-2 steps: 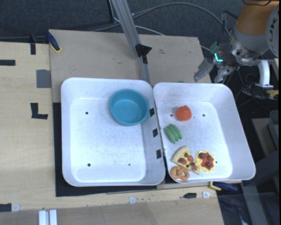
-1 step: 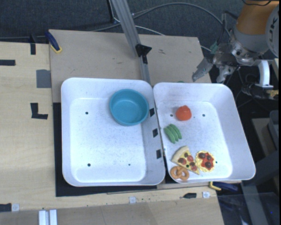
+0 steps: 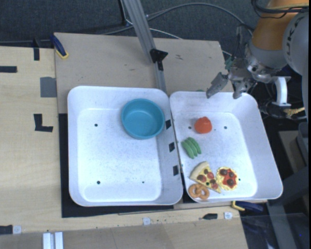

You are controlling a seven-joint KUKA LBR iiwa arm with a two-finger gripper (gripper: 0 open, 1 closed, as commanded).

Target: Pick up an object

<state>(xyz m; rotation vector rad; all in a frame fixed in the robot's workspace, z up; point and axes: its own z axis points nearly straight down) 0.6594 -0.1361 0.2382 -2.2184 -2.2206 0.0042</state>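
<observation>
My gripper [image 3: 227,90] hangs over the far edge of the right bin [image 3: 249,134], its two fingers spread apart with nothing between them. Below it in that bin lie a red tomato-like piece [image 3: 202,125], a green pod [image 3: 191,147], a pizza slice [image 3: 206,176], a second small pizza piece [image 3: 227,178] and a pretzel [image 3: 199,192]. The tomato is the nearest object, a short way toward the front and left of the fingers.
A blue bowl [image 3: 142,118] sits at the back of the left bin [image 3: 109,160]. A slanted grey pole [image 3: 145,35] rises behind the divide between the bins. Cables run along the back right.
</observation>
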